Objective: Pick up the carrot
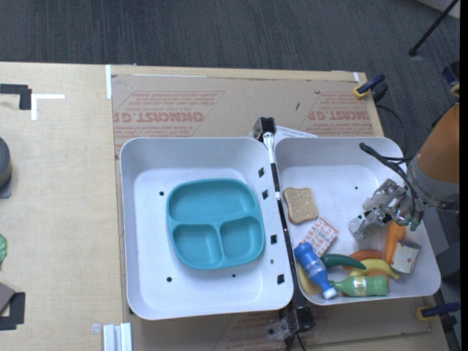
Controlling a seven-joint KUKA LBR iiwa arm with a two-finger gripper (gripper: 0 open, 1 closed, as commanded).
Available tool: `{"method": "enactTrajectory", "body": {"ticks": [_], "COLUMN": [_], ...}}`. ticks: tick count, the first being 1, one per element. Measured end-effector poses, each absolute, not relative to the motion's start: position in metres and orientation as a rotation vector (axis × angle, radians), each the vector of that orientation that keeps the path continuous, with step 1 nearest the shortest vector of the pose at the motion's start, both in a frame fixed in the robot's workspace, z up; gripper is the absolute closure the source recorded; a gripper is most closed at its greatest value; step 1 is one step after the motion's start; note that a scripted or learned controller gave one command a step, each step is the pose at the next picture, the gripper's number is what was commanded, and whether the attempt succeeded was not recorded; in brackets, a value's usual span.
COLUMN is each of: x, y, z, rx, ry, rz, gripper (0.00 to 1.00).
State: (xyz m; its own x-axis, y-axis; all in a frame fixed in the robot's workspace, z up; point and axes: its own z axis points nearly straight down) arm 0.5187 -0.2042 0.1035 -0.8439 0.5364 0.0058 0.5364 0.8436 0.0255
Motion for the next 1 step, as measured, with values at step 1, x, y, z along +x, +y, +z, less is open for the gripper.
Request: {"method": "enactTrajectory", "body": {"ticks": [1], "x": [0.5159], "y": [-0.1621], "z": [0.1573], "rx": [0.810], "ry": [3.030], "rz": [0.000], "gripper": [1.00]}}
